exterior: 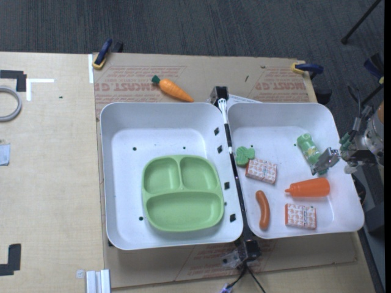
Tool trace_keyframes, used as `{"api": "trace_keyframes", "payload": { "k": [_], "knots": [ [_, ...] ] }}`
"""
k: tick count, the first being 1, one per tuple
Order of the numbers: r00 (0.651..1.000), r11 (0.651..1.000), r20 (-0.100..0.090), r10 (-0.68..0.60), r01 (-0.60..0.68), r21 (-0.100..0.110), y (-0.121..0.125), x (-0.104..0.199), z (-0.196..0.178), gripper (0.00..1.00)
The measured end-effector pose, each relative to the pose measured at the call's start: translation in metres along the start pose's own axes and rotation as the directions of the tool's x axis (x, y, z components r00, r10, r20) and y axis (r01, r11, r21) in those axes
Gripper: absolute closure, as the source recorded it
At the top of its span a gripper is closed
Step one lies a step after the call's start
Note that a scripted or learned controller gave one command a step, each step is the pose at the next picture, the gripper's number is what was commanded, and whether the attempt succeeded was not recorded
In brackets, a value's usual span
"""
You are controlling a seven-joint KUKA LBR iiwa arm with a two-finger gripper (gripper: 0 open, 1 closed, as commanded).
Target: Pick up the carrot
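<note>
Orange carrot (173,89) lies flat on cardboard behind the bins.

Dark grey carpet floor (201,17); light wood bench (49,194).

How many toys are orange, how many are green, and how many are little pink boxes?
Orange: 3, the carrot, the bottle, the sausage
Green: 3, the plate, the green bottle, the green veggie
Pink boxes: 2
Total: 8

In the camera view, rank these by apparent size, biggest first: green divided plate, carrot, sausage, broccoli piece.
1. green divided plate, by far the largest.
2. carrot and sausage: too alike in length to rank.
3. broccoli piece, the smallest.
</note>
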State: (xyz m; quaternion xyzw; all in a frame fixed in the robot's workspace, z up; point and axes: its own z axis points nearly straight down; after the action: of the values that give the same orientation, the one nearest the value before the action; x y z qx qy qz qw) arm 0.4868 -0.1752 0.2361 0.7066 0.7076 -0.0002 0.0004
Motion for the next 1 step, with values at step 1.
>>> {"api": "trace_keyframes", "payload": {
  "k": [1],
  "knots": [
    [0.995,0.995,-0.001,-0.101,0.101,0.000,-0.0086,0.1126,0.0438,0.00]
  ]
}}
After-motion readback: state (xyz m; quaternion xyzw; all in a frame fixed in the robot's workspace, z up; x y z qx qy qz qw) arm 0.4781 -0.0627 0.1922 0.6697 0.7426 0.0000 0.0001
